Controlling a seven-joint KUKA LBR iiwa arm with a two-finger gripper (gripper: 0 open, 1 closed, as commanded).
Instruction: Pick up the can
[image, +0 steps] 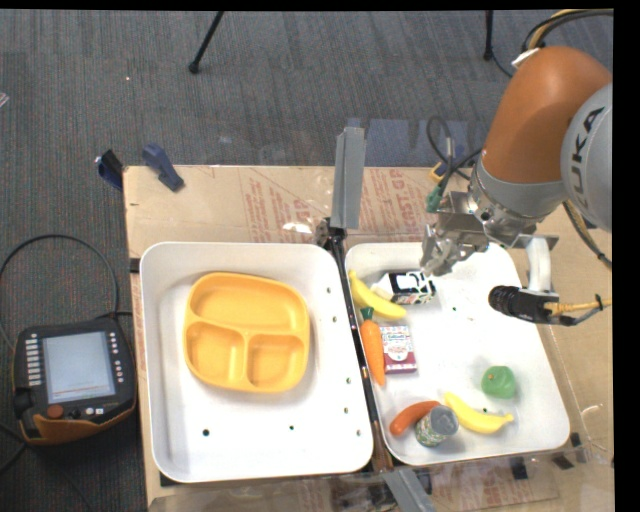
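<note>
Below your claw (436, 262), at the upper edge of the right bin (530, 400), a small dark carton (411, 288) is lying just beside it; you cannot tell from this slant how the claw is set. The can (436, 427) you are after is standing well away from the claw, at the near edge of the same bin, touching an orange pepper (411, 416) on one side and a banana (477, 414) on the other. A green fruit (499, 381) is sitting a little nearer the claw than that banana. Between claw and can, a red-and-white box (398, 349) is lying beside a carrot (373, 350), and a second banana (374, 298) is curving just left of the carton.

Further to the claw's left, the left bin (170, 420) is holding a yellow divided plate (246, 331). Both bins are resting on a brown tabletop (230, 200) with faint red printing, a grey upright post (348, 180) standing where the bins meet. Beyond the tabletop, grey carpet (100, 90) is covering the floor; a teach pendant (74, 371) with a looping black cable is lying there far to the left, and scraps of blue tape (160, 166) are sitting by the tabletop's far corner.
</note>
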